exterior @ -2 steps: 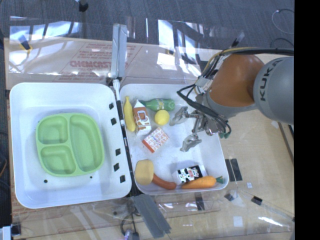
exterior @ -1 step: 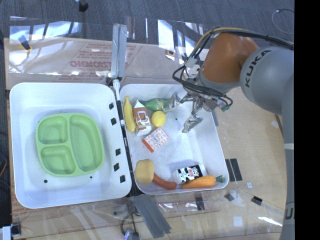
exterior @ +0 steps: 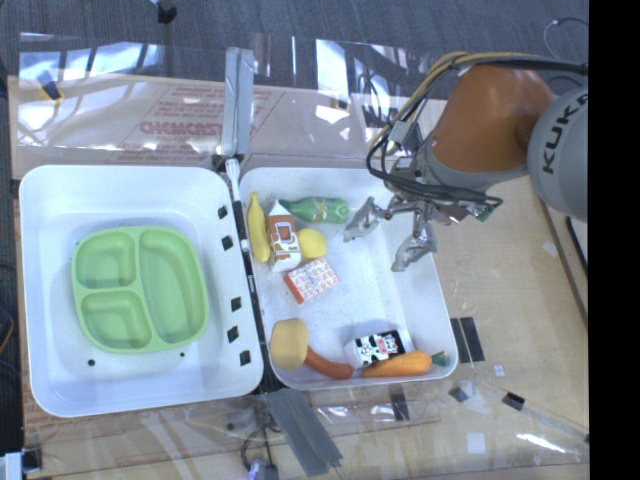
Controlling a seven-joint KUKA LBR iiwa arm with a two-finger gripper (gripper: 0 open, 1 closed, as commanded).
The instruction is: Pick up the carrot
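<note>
While hand (exterior: 388,238) is hovering open and holding nothing over right bin (exterior: 428,298), carrot (exterior: 398,365) is lying at near rim beside black-white box (exterior: 378,347). Approach step; next needing lowering toward carrot.

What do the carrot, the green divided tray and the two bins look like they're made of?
Carrot: likely moulded plastic toy food; uniform orange, smooth, slight sheen.
Green divided tray: seemingly matte plastic; even pale green, soft rounded compartment edges.
Left bin and right bin: probably thin formed plastic; white, rounded corners, faint gloss. None of this is certain from looks alone.
</note>
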